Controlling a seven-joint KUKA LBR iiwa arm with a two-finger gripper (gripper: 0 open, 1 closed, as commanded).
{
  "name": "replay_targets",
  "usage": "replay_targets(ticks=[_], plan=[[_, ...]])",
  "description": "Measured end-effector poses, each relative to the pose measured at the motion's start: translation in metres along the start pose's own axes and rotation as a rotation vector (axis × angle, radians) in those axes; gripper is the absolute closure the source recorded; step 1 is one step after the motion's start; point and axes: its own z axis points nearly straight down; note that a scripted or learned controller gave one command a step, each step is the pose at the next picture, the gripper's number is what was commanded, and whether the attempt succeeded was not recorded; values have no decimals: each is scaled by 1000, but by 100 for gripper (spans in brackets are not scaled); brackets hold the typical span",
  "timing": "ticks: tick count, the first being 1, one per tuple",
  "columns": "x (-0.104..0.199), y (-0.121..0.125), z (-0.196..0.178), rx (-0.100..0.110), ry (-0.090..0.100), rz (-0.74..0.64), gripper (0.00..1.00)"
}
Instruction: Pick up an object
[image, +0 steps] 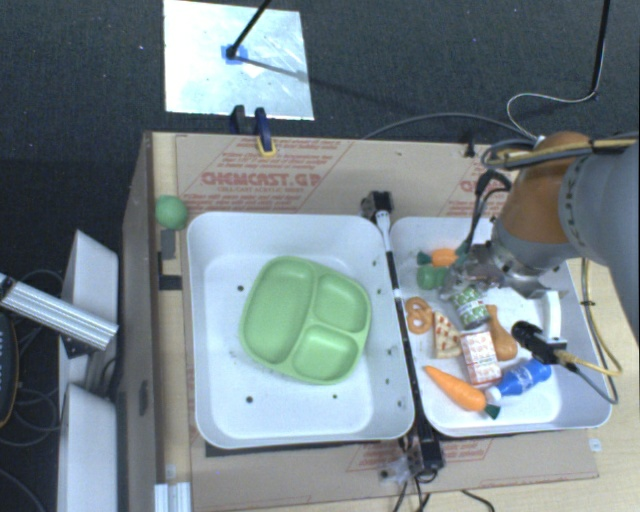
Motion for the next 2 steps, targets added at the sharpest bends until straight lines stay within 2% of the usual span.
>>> replay_targets(ticks=[1, 2], plan=[[46, -31, -130, -1, 1, -1, 100], [46, -31, -139, 0, 1, -3, 100]])
